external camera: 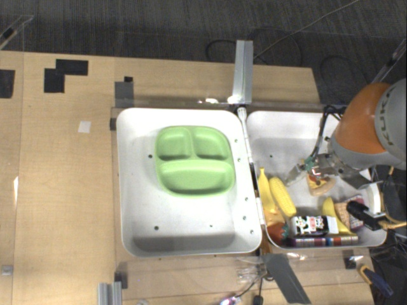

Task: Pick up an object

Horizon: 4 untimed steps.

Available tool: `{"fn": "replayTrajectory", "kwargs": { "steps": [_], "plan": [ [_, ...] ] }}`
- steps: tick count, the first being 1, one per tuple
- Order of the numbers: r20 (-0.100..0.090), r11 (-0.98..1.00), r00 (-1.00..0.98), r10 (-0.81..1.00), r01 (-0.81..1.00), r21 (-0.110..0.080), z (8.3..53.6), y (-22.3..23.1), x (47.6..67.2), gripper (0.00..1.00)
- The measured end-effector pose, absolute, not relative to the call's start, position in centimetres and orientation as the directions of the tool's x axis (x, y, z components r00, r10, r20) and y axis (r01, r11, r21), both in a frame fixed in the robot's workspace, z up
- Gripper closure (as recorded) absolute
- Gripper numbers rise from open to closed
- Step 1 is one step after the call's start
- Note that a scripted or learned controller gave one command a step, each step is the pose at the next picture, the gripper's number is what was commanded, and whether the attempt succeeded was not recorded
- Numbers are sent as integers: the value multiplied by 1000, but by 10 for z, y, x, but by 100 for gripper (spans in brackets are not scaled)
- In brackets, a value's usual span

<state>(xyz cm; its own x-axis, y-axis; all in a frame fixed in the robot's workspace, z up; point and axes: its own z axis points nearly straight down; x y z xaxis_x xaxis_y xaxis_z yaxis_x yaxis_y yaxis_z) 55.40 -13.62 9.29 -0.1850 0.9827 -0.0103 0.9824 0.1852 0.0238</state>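
Reaching into the right bin [280, 132] from its right side, end effector [316, 170] low over the clutter, likely lining up a pick. Opening impossible to tell. Just left of it, a corn cob [282, 196]: yellow, elongated, lying flat beside the bin's left wall.

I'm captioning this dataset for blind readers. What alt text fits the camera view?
A grey arm with an orange band reaches into the right bin, its gripper low over piled items including a corn cob. The left bin holds a green divided tray.
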Motion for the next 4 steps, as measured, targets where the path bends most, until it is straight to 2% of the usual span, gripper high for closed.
{"fn": "replayTrajectory", "kwargs": {
  "steps": [1,2,3,4],
  "plan": [
    [-9,231,-231,973,973,19,93,-205,563,0],
    [-6,240,-240,971,970,20,104,-201,565,100],
    [0,253,-253,967,967,1,174,-132,605,100],
    [-1,101,-101,995,995,0,223,-123,611,100]
  ]
}}
